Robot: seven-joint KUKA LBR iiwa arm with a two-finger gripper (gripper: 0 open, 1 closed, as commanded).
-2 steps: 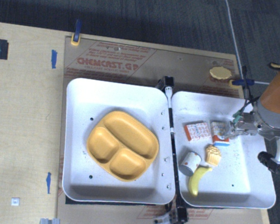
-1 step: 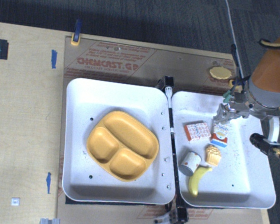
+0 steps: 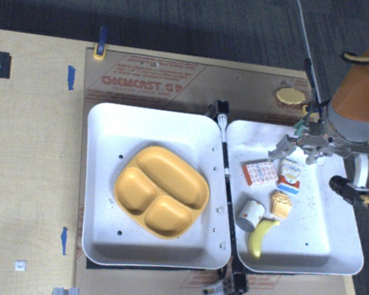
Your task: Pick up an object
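— Where's my pincer?
— Over the right bin, fingers spread, holding nothing; the banana, the can and the small cartons lie below it.

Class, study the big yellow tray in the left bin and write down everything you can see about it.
The yellow tray is a rounded, smooth, plastic-looking dish divided into three compartments: one long section along its upper side and two smaller ones below. It lies flat, right way up, turned at a slant, near the middle of the left bin. It rests on the bin's floor; nothing else touches it and no items sit in its compartments.
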